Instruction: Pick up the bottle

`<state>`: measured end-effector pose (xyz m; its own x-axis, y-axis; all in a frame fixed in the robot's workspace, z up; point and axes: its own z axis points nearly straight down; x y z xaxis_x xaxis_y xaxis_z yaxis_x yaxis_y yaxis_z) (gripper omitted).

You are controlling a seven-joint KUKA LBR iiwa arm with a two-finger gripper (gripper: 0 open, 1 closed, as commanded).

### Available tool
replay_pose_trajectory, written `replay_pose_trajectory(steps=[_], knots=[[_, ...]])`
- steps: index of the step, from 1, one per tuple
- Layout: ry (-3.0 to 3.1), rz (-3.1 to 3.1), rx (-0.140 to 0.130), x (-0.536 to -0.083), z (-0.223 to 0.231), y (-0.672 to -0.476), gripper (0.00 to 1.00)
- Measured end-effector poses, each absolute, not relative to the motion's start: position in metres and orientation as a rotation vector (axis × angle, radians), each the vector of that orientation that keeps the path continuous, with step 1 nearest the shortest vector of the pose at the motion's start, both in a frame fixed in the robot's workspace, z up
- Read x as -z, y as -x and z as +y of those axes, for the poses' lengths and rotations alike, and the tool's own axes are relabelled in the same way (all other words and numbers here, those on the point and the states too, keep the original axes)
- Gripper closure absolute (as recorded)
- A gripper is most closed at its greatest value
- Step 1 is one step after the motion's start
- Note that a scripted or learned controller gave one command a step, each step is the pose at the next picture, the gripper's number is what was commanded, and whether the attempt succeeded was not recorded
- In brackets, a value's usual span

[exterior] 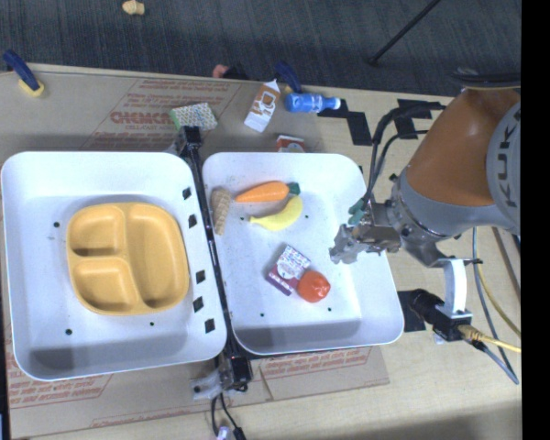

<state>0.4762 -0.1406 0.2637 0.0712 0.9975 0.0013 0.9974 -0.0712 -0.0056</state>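
A small blue bottle [309, 103] lies on its side on the bench behind the right bin [376, 314], outside both bins. My gripper [347, 248] hangs over the right side of the right bin, well in front of the blue bottle. Just left of and below the gripper lie a white and purple packet [289, 268] and a red rounded item [313, 286], touching each other. Nothing shows in the gripper's grasp.
The right bin also holds a carrot [264, 192], a banana [280, 214] and an ice cream cone [221, 208]. A yellow divided plate [126, 256] fills the left bin [18, 246]. A small carton [262, 105] and a patterned square [193, 115] lie near the bottle.
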Motion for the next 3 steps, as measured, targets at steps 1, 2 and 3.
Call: replay_pose_trajectory(steps=[1, 2, 3], knots=[[2.517, -1.878, -0.004, -0.279, -0.209, -0.476, 1.00], [2.547, -1.830, -0.004, -0.212, -0.162, -0.476, 1.00], [2.808, -1.403, -0.004, -0.208, -0.188, -0.476, 1.00]])
